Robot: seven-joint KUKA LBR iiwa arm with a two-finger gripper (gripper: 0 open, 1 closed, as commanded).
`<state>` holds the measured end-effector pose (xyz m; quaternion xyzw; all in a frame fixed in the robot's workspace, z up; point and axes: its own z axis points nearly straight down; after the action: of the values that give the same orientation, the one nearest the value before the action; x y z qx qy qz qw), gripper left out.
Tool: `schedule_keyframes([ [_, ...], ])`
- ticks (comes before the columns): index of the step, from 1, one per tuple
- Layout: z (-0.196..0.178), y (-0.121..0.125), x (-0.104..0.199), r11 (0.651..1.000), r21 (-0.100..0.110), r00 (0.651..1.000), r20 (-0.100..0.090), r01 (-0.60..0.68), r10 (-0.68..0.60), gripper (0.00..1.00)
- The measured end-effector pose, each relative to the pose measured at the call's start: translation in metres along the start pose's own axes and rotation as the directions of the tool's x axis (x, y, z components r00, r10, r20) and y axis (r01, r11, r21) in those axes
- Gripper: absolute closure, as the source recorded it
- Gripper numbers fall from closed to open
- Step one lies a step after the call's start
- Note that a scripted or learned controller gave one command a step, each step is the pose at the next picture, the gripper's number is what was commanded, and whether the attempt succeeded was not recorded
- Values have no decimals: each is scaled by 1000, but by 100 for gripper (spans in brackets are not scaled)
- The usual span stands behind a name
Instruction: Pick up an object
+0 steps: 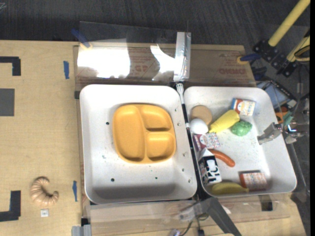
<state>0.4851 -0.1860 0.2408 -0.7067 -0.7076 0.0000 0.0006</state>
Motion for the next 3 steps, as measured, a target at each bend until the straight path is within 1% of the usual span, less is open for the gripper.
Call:
schedule_keyframes([
  [1,92,37,-5,936,5,936,0,-353,353,0],
  [2,151,36,55,927,0,927,0,-375,375,0],
  [3,108,14,27,941,-3,941,1,-338,338,0],
])
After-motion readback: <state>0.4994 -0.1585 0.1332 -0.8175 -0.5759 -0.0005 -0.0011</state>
